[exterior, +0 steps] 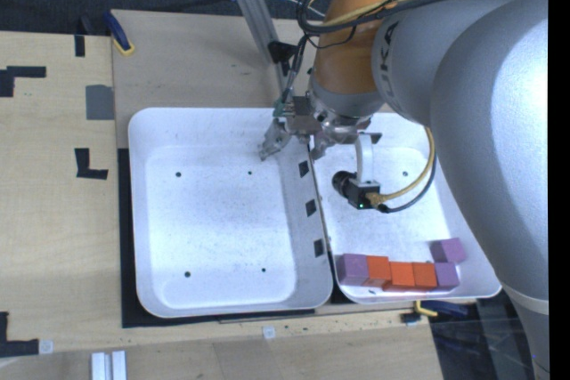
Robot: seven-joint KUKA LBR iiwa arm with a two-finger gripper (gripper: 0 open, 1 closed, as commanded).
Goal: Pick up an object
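Two white bins (151, 191) on wooden bench (53, 218), blue clamp (120, 33) at corner

The arm (472, 102) runs off the right edge, so its base and most of its bulk are cut away. It covers much of the right bin (405, 165) — the far rim and the right wall lie under it. The gripper (289, 138) is small and crowded by cables; whether it grips anything cannot be told. The row of purple and orange blocks (401, 270) sits packed tight, and the seams between them blur, so their count is unclear
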